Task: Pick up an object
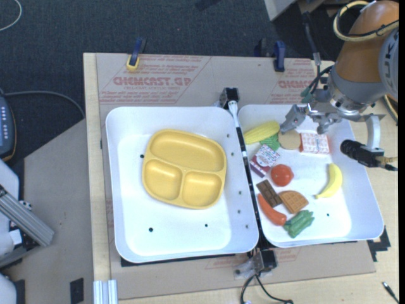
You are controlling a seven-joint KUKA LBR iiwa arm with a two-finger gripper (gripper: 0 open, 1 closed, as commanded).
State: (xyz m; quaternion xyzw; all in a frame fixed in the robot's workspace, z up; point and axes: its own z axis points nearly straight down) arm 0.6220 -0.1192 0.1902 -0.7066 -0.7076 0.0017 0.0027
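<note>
We see the arm [367,43] reaching in from the upper right, its orange band at the top corner and the wrist bent down over the far edge of the right bin [354,223]. The gripper [308,121] hangs above that bin's back part with its two fingers spread apart and nothing between them; one finger [291,119] points toward the corn [261,132], the other [324,124] sits just above the red-and-white packet [314,144]. In the right bin we count one corn, one packet, one tomato [281,174], one banana [331,181], one carrot [272,210], one green vegetable [299,222], one brown bar [269,193], one wafer-like brown piece [293,201] and one small wrapped item [265,157]. The left bin [126,233] holds one yellow tray [184,168] with three compartments.
</note>
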